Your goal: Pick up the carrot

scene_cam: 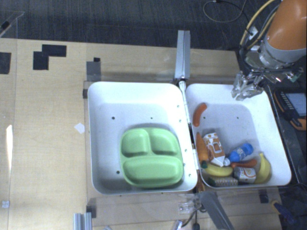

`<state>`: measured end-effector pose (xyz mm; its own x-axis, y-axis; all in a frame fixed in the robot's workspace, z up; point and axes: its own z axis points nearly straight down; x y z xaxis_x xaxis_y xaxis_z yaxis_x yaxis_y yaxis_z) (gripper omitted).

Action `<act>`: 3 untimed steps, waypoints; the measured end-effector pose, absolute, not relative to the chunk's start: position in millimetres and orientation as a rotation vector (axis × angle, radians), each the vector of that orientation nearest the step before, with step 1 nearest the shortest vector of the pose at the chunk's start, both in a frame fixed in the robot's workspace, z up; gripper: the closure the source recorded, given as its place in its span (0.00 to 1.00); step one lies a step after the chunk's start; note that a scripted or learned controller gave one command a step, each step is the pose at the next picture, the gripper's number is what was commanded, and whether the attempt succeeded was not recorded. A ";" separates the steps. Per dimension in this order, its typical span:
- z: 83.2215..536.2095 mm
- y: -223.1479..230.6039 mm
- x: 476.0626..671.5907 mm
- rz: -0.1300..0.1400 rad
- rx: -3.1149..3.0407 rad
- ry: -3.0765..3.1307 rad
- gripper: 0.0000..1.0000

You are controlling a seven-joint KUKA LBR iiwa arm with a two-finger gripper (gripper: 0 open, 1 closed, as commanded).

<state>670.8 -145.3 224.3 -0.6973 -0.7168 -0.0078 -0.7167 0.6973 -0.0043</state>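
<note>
Camera view: carrot [202, 148] lies well apart from hand [244, 91].

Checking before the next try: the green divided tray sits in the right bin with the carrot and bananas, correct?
Not quite. In the camera view the green divided tray sits in the left bin; the carrot and bananas are in the right bin.
</note>
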 end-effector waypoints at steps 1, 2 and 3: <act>353.1 -204.4 670.8 -0.010 -1.449 2.772 1.00; 243.9 -194.7 670.5 -0.003 -1.674 2.649 1.00; 241.8 -109.6 669.4 -0.004 -1.815 2.553 1.00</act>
